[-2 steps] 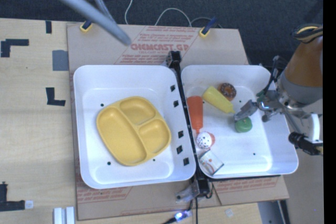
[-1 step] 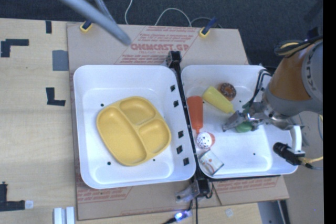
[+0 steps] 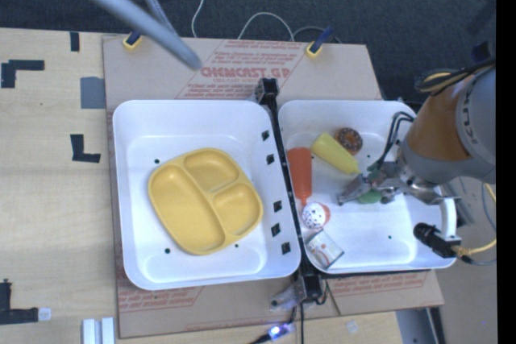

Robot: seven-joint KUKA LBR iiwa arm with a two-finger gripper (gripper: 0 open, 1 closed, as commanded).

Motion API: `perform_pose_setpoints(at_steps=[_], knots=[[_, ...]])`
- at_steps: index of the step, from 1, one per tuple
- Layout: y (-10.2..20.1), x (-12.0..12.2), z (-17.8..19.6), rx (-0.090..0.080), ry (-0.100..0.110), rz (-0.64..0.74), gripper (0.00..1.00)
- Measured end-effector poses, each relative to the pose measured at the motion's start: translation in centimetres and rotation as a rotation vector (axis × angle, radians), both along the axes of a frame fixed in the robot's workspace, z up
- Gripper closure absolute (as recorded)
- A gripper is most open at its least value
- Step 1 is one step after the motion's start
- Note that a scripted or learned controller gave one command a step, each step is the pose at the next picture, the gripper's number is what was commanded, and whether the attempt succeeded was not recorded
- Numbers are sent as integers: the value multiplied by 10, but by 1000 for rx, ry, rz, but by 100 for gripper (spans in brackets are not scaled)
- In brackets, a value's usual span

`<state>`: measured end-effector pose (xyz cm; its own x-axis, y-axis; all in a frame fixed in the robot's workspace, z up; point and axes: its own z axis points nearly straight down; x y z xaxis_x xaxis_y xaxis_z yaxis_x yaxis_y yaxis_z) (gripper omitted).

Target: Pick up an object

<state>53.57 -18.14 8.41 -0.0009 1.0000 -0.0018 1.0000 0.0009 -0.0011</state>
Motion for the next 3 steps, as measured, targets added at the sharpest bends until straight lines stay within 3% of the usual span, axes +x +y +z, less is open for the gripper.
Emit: perform_pose_setpoints(at_steps=[1,3], knots=[[0,1,12,-1,-2,0,100],[5,-2,128,0,-6,1,100]])
